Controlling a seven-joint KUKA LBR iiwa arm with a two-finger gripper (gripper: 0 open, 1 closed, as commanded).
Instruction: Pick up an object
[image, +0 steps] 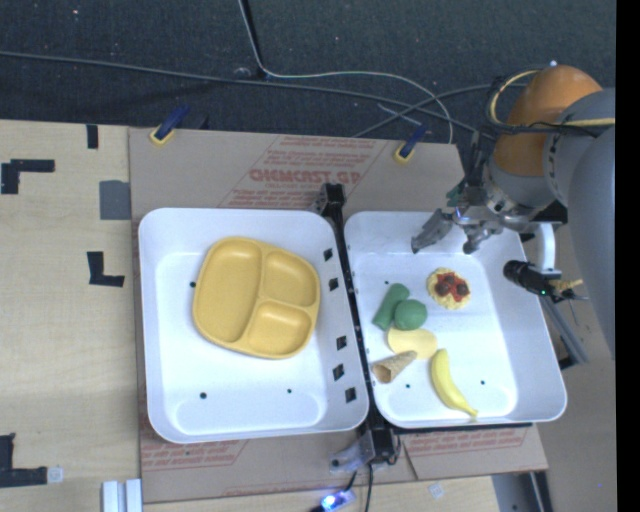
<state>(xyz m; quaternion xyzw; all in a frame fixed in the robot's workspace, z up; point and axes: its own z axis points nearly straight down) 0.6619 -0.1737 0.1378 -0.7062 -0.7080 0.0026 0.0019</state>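
Two shallow white bins sit side by side on a cardboard sheet. The left bin (165, 330) holds one thing: a yellow divided plate (256, 297) with three compartments, lying flat toward the bin's upper middle.

The right bin (520, 385) holds five small toy foods. One round tart (449, 288) with a red topping lies near the bin's upper right. Left of it are two green pieces, an elongated one (389, 304) and a rounder one (410, 314), touching each other. Just below them lies one ice-cream cone (405, 352), its pale yellow scoop close under the rounder green piece and its brown cone pointing down-left toward the bin's inner wall. One yellow banana (451, 382) lies beside the cone on the right, slanting toward the bin's lower right corner.

The grey arm reaches in from the right, orange band at the top right corner. Its gripper (455, 233) hangs over the upper edge of the right bin, above the tart and apart from it (nothing sits between the fingers). The two fingers are spread wide, one (430, 234) angled out to the left.
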